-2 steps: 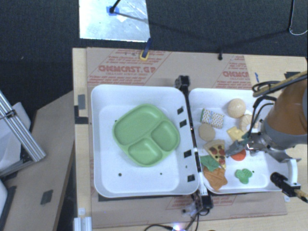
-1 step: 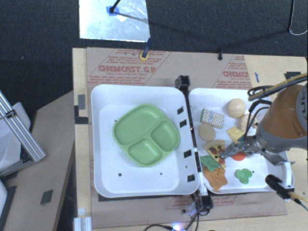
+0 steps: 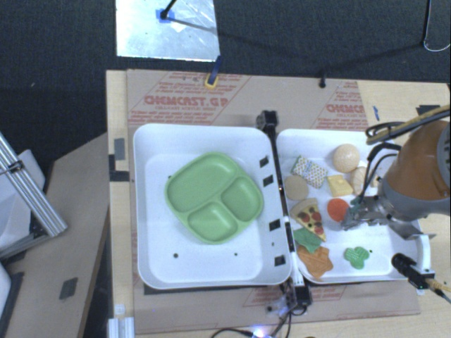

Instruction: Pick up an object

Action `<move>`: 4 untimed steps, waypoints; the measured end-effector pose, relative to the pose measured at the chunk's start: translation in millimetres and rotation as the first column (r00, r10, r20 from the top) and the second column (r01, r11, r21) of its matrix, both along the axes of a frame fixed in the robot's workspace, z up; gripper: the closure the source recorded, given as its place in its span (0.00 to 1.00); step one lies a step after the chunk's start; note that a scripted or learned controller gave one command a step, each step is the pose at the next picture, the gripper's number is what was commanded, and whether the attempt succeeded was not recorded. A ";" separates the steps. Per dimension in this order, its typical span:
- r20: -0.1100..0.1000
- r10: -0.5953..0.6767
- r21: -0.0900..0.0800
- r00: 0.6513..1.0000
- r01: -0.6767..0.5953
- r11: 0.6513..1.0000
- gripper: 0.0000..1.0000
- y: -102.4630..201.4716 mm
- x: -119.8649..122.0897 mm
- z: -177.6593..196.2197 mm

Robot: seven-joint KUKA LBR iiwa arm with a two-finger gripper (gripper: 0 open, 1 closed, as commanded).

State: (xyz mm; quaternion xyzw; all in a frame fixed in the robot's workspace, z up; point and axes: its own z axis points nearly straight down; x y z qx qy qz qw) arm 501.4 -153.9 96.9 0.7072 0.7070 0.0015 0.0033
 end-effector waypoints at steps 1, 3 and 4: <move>0.001 0.004 0.000 1.000 -0.004 1.000 1.00 -4.6 5.0 63.1; -0.003 0.005 0.002 1.000 -0.005 1.000 1.00 2.4 11.4 128.6; -0.005 0.010 0.004 1.000 -0.010 1.000 1.00 53.9 16.2 119.1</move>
